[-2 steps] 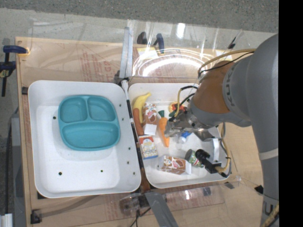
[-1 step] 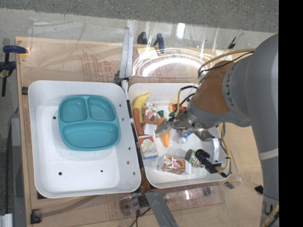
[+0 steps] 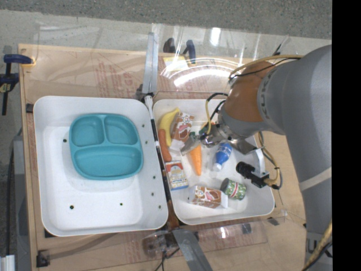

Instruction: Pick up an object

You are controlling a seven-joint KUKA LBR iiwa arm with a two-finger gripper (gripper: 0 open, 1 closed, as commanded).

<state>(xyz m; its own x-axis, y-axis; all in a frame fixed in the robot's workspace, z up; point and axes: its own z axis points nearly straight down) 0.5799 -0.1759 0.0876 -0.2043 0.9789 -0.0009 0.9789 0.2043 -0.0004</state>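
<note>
Arm: you see the grey arm [image 3: 293, 95] coming in from the right of the frame, its orange band above the right bin [image 3: 265, 205]
Gripper: the gripper [image 3: 204, 138] is low in the upper middle of the right bin, over the crowded part; you cannot tell its state, because the wrist and cables cover it
Objects near the gripper: a carrot [image 3: 196, 159] lies just below it, a small white and blue bottle [image 3: 222, 155] just to the right, a banana [image 3: 168, 120] and a printed snack packet [image 3: 181, 127] to the upper left, close together
Other objects: a small carton [image 3: 176, 175] at the left wall of this bin, a flat packet [image 3: 208, 196] and a green can [image 3: 234, 189] in the lower part, more apart from the rest
Left bin: the left bin [image 3: 56, 208] carries a teal divided plate [image 3: 105, 145] in its upper half
Step in hand: I judge this is the reach into the pile, and nothing shows as lifted yet
Next move: you should expect a closing on one item and then a straight lift; the carrot or the bottle seems the nearest candidate
Risk: the things here touch each other, so a neighbour may be pushed or taken together
</note>
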